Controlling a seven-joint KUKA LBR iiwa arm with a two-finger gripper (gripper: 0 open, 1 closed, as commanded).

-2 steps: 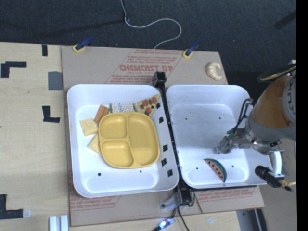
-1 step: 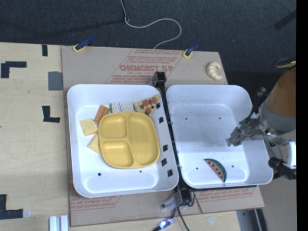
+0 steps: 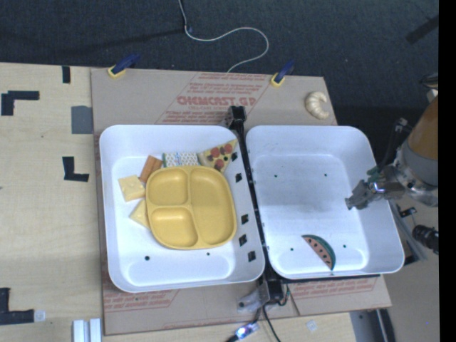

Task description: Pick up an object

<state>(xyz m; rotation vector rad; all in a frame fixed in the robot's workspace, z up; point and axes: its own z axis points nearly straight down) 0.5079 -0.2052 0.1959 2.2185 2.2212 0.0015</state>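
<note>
A yellow divided plate (image 3: 191, 206) lies in the left bin (image 3: 117, 262), with several small toy food pieces around its upper left: a pizza slice (image 3: 221, 154), a tan cracker (image 3: 132, 188) and a brown piece (image 3: 150, 167). A watermelon slice (image 3: 320, 251) lies near the front of the right bin (image 3: 285, 144). My gripper (image 3: 362, 195) hovers over the right bin's right edge, above and to the right of the watermelon slice, well apart from it. Nothing shows between its fingers.
The bins rest on a cardboard sheet (image 3: 214, 98) held by clips. A cream croissant-like piece (image 3: 318, 105) lies on the cardboard beyond the right bin. A cable (image 3: 228, 38) trails across the dark floor behind.
</note>
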